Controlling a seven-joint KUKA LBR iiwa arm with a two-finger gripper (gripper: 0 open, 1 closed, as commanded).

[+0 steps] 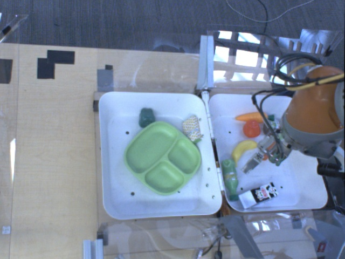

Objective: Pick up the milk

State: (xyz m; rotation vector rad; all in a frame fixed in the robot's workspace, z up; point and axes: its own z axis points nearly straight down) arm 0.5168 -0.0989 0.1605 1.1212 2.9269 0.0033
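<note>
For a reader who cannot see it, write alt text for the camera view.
A grey and orange robot arm reaches from the right, its gripper above the right white bin, up and away from the milk carton lying near the front edge. That bin also holds a banana, tomato, carrot and green bottle.

Green divided plate (161,158) looks like matt plastic.

Pale wooden bench (48,161) below dark, seemingly carpeted floor (135,15) with 1 cable (259,9).
</note>
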